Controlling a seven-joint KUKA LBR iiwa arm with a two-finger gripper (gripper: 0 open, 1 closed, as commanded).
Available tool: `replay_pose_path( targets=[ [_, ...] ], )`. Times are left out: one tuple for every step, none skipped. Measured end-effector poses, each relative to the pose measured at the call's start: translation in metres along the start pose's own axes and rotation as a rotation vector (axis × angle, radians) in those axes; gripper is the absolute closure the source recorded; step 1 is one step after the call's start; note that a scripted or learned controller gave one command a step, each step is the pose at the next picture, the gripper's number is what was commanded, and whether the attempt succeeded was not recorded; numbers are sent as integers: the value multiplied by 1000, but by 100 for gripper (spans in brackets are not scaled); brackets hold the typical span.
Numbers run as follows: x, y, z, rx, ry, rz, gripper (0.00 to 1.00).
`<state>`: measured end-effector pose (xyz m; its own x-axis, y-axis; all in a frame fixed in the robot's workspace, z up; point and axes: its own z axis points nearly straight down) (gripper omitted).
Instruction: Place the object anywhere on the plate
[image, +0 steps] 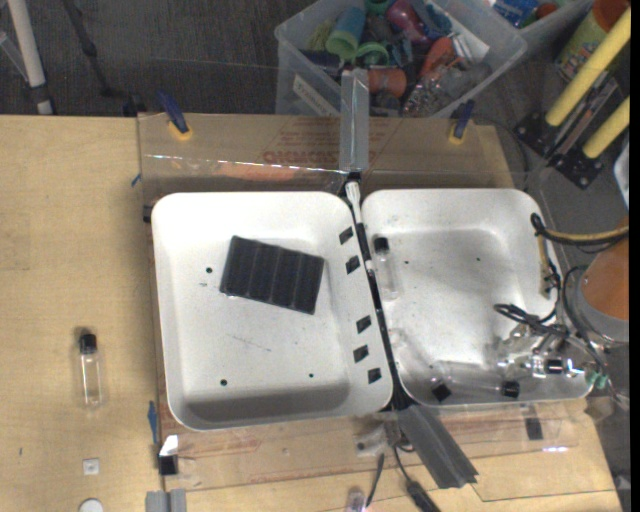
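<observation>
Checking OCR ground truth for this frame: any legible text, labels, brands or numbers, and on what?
None can be read.
Faint reddish print on the brown cardboard sheet behind the two bins: too blurred to read.
Ribbed black rectangular plate in the left shallow white bin: no markings.
Small clear glass vial with a black cap on the wooden bench: no label visible.

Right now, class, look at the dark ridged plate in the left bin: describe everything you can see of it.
The dark plate is a flat black rectangle, matte like plastic or rubber, with parallel grooves dividing it into about four strips. It lies flat on the floor of the left bin, in the upper middle, turned slightly so its long side slopes down to the right. Nothing rests on it, and it touches none of the bin's walls. It looks undamaged.
</observation>
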<state>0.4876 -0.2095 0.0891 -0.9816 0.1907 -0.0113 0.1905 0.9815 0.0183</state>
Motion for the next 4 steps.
replay_pose_path(
  targets=[
    [1,-1,0,1,2,-393,100],
    [-22,-3,0,6,7,-879,100],
    [-6,-4,0,7,-1,-696,100],
    [-8,-1,-10,4,-7,-696,100]
  ],
)
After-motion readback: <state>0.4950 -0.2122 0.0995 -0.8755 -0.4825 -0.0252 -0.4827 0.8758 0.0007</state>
